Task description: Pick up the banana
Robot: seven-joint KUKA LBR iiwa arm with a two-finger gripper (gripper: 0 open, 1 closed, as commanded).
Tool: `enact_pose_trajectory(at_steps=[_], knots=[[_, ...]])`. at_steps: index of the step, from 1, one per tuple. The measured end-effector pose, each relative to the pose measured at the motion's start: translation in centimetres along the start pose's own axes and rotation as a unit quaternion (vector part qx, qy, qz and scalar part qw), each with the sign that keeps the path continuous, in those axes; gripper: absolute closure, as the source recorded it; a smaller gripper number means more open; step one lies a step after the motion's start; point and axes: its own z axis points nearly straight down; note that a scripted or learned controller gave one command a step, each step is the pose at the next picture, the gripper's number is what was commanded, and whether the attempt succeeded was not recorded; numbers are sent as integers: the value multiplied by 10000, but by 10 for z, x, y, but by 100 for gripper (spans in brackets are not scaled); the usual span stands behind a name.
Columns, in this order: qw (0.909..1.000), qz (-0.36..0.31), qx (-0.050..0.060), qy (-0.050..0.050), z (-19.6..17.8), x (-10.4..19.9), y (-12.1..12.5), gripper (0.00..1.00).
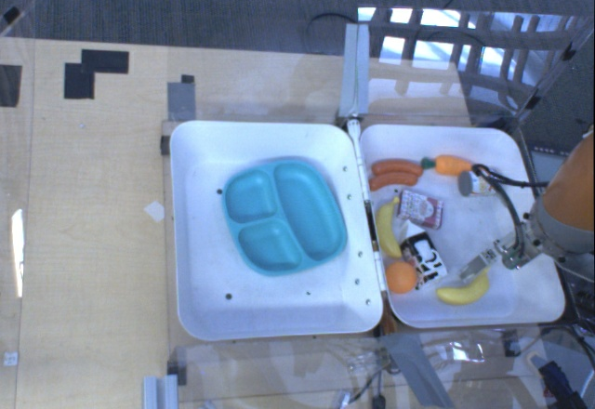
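A small yellow banana (463,290) lies curved near the front edge of the right bin (521,305). My gripper (481,262) reaches in from the right and sits low, just above and touching or nearly touching the banana's right end. Nothing shows as lifted. A second long yellow piece (386,230), possibly another banana, lies along the bin's left wall.
The right bin also holds an orange (402,278), a black-and-white item (424,255), a red-and-white packet (418,208), sausages (395,173) and a carrot (453,164). A blue divided plate (284,215) sits in the left bin (200,240). A black cable (502,189) loops off the wrist.
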Motion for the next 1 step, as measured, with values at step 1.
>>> enact_pose_trajectory(at_steps=[1], knots=[[10000,-3,-31,-16,-12,-1,3,100]])
